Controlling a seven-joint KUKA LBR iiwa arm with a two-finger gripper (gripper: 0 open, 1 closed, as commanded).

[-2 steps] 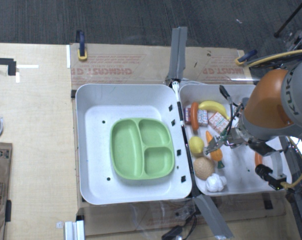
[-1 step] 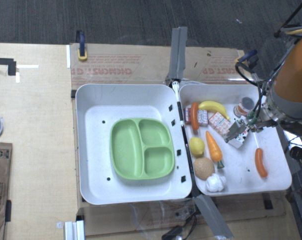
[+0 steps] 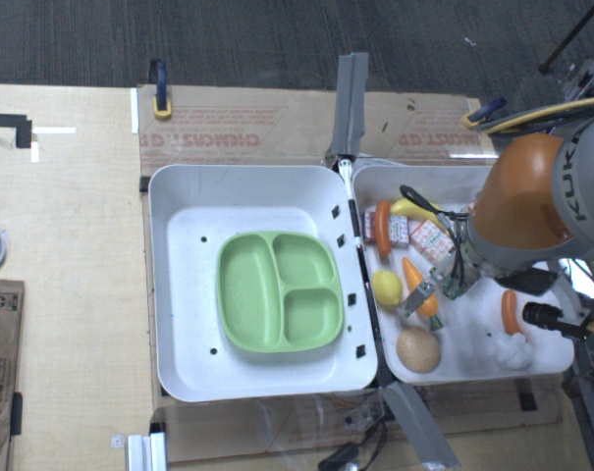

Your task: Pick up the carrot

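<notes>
We counted two bins: the left bin (image 3: 169, 292) held one green tray (image 3: 279, 290); in the right bin (image 3: 473, 363), one carrot (image 3: 414, 281) lay beside one lemon (image 3: 387, 287), under the end effector (image 3: 421, 300), whose grip we could not tell.

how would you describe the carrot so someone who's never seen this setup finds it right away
Start at the right-hand white bin, the one crowded with toy food. Near its left side, the carrot lies just right of the yellow lemon and above the tan egg-shaped ball, with the gripper right over it. It is the slim orange tapered piece, not round like those two.
</notes>
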